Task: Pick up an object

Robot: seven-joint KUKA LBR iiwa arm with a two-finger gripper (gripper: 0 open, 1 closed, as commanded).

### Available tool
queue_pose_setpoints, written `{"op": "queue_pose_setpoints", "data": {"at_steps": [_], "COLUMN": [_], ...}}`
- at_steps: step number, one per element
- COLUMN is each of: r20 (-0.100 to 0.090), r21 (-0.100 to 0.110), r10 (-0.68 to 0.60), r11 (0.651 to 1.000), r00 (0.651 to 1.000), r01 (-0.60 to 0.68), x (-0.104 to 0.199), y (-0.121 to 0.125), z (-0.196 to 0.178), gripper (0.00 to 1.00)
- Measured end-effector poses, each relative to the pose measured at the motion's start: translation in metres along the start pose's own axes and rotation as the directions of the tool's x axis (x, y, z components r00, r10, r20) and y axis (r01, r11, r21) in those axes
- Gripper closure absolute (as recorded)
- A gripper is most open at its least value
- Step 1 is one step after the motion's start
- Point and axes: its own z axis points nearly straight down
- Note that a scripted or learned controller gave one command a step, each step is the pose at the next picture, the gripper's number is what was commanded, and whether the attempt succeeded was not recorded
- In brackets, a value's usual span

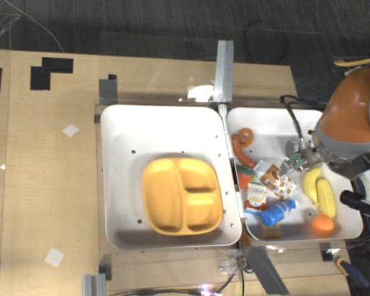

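Reaching in from the right edge of the frame, the grey arm with its orange band [351, 113] extends over the right-hand shallow white bin [265, 123]; the two-finger gripper [298, 155] sits low at the middle right of that bin, above a bare patch of bin floor; whether it is open or closed cannot be told, and nothing can be seen held in it. The right bin contains the candidate objects: an orange curved toy [242, 147] at its upper left; a small printed packet [275, 179] just lower left of the gripper; a blue plastic bottle [277, 212] lower centre; a yellow corn cob [325, 196] beside a yellow banana [311, 184] at the right; an orange round fruit [322, 225] at the lower right. The left-hand shallow white bin [135, 128] holds a yellow divided plastic tray [182, 195], lying flat, lower centre of the frame.
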Motion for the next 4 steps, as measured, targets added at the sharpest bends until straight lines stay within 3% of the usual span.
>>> {"op": "queue_pose_setpoints", "data": {"at_steps": [1,2,3,4], "r20": [0.005,0.008,-0.005,0.000], "r21": [-0.002,-0.003,-0.001,-0.002], "r10": [-0.364,-0.510,-0.559,-0.558], "r11": [0.932,0.860,0.829,0.830], "r00": [0.932,0.860,0.829,0.830], "r01": [0.364,0.510,0.559,0.558], "x": [-0.050,-0.066,-0.023,-0.025], "y": [-0.071,-0.076,-0.062,-0.062], "z": [-0.040,-0.115,0.050,0.048], "gripper": [1.00,1.00,1.00,0.00]}}
